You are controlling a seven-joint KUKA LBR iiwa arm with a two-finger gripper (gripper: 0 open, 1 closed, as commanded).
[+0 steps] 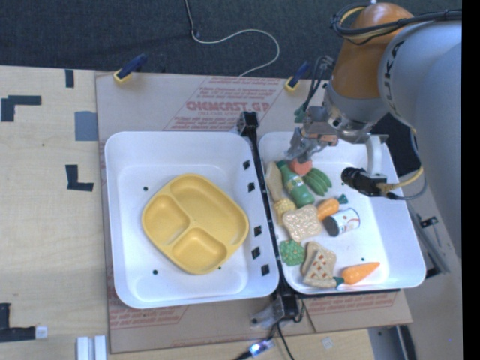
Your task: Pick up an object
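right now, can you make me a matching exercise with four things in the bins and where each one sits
Things:
1. yellow tray
2. carrot
3. green bottle
4. gripper

Places:
A. near right corner of the right bin
B. far left part of the right bin, over the toys
C. left bin
D. just below the gripper, right bin

Pairs: 1-C, 2-A, 3-D, 4-B

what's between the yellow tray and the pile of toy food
In the camera view, the two bins' adjoining rims with black clips lie between the yellow tray and the toy food, plus bare white bin floor.
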